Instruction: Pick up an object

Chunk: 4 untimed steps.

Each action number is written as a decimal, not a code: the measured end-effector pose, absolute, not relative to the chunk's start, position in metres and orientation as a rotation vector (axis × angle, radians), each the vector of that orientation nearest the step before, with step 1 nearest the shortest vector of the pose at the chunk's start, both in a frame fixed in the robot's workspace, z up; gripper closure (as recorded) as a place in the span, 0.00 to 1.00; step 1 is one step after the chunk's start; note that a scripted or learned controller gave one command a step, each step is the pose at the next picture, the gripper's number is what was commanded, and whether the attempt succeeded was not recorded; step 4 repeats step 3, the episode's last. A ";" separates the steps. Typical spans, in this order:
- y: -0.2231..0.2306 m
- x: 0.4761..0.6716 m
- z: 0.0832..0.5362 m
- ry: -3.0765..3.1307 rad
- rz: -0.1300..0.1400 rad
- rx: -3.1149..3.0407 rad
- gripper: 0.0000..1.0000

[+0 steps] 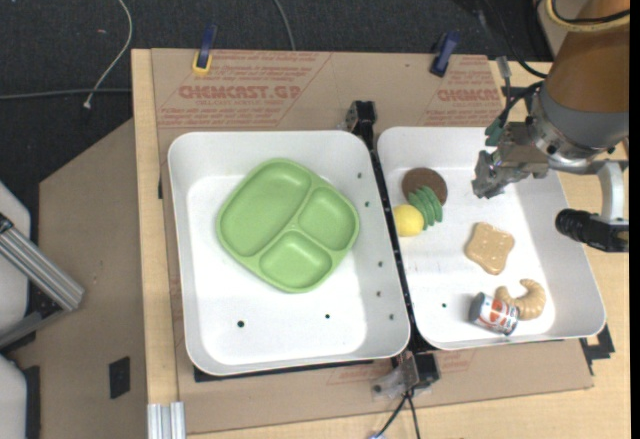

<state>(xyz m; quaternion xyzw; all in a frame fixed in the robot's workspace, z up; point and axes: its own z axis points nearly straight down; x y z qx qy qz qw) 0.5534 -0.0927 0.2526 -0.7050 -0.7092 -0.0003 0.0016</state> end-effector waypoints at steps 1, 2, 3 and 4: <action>-0.033 0.537 0.240 -2.224 0.001 -2.211 1.00; 0.025 0.515 0.234 -2.224 0.001 -2.211 1.00; 0.087 0.500 0.226 -2.225 0.002 -2.210 1.00; 0.087 0.500 0.226 -2.225 0.002 -2.210 1.00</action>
